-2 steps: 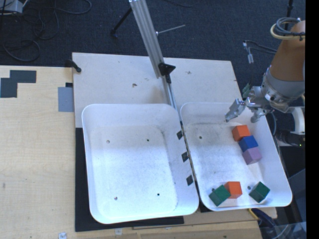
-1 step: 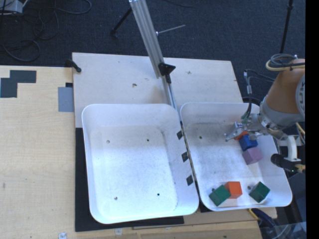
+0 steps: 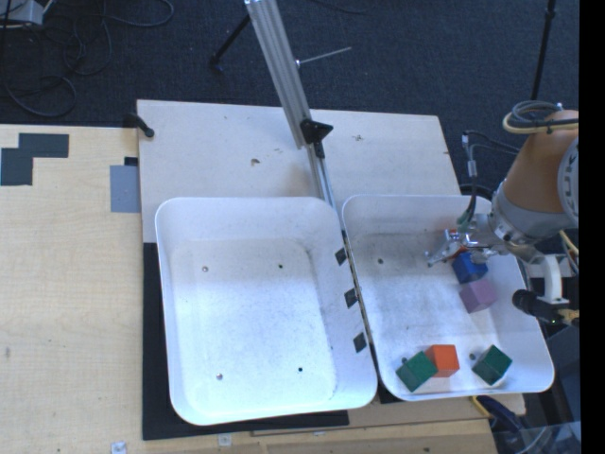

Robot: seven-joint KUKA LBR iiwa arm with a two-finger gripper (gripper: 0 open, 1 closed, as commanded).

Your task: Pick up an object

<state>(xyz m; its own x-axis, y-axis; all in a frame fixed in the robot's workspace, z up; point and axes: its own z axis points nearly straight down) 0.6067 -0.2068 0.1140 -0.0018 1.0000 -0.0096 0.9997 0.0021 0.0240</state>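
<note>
Right bin [image 3: 383,218]: two green blocks [image 3: 416,372], one orange [image 3: 444,358] (perhaps blue, purple).

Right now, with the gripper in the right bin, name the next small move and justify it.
Probably lower straight down: the two-finger gripper sits over the small blue block, next to the lilac block in the right white bin, and a grasp isn't visible yet.

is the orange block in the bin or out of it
In. The orange block lies inside the right bin, near its front edge, between two green blocks.
</note>
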